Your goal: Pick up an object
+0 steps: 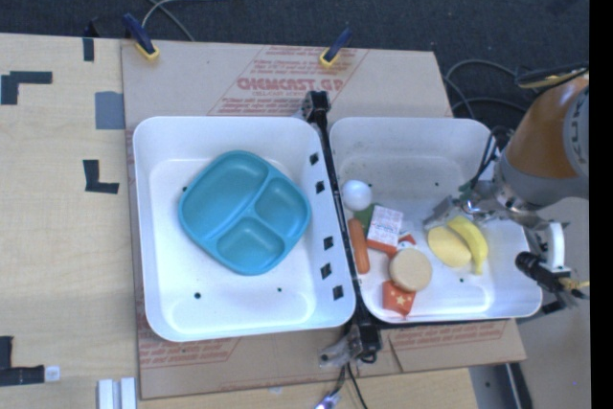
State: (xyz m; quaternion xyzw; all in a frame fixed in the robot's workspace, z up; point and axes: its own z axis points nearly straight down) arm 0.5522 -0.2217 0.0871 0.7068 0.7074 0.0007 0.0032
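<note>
Camera view showed the claw (466,206) low over the right bin (402,131), near its right wall, probably poised to pick the lemon (447,246) or banana (472,238) just beside it; its state I cannot tell. The left bin (158,206) held a blue divided plate (245,211).

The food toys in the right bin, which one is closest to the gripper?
The banana. It lies at the right end of the pile, right beside the gripper, with the yellow lemon just left of it. The carrot and white ball lie farther left.
</note>
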